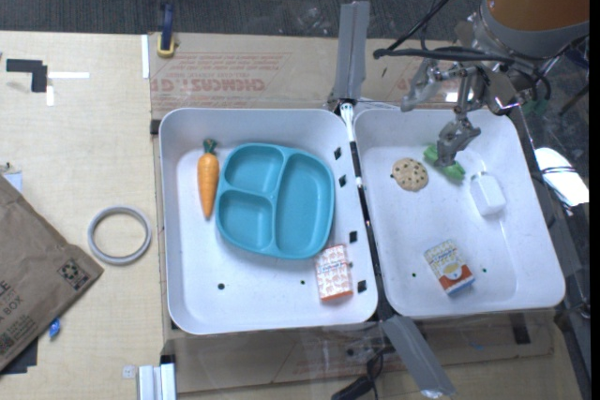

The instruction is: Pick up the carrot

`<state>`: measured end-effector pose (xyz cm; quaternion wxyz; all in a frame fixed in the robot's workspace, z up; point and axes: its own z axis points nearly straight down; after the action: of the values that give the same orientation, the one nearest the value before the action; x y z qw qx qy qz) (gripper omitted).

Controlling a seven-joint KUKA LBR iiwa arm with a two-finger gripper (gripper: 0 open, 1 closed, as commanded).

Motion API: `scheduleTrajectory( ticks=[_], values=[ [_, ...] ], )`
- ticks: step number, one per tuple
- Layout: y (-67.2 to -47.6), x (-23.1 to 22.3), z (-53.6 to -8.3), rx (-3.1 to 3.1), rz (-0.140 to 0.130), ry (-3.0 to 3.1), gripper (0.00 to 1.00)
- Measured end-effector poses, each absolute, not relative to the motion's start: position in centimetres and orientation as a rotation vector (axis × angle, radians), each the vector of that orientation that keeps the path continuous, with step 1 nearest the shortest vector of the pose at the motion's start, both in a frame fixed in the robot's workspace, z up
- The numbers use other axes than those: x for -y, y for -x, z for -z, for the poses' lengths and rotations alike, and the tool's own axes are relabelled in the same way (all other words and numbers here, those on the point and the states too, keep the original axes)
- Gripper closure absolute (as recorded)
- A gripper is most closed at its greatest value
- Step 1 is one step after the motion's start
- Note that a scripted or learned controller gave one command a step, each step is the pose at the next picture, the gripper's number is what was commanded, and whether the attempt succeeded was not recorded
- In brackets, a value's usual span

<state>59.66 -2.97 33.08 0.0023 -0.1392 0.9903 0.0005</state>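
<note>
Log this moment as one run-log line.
task: pick up carrot | carrot: left bin, beside blue tray | gripper: right bin, over green item | status: not grasped

The arm reaches in from the upper right of the camera view, its orange band filling that corner above the grey wrist. Black cables loop from the wrist toward the left. Below the wrist hang metal fittings, and the gripper (pixel 457 141) points downward at the upper part of the right side. Whether its fingers are parted or closed cannot be made out.
</note>
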Motion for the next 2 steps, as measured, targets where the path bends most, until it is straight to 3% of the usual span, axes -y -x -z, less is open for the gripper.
scheduleTrajectory(
  ticks=[1, 2],
  values=[
    [-65.0, 2.5, -36.4, -2.930, -0.001, 1.115, 0.00],
    [-66.0, 7.7, -37.1, -2.622, -0.001, 1.719, 0.00]
  ],
)
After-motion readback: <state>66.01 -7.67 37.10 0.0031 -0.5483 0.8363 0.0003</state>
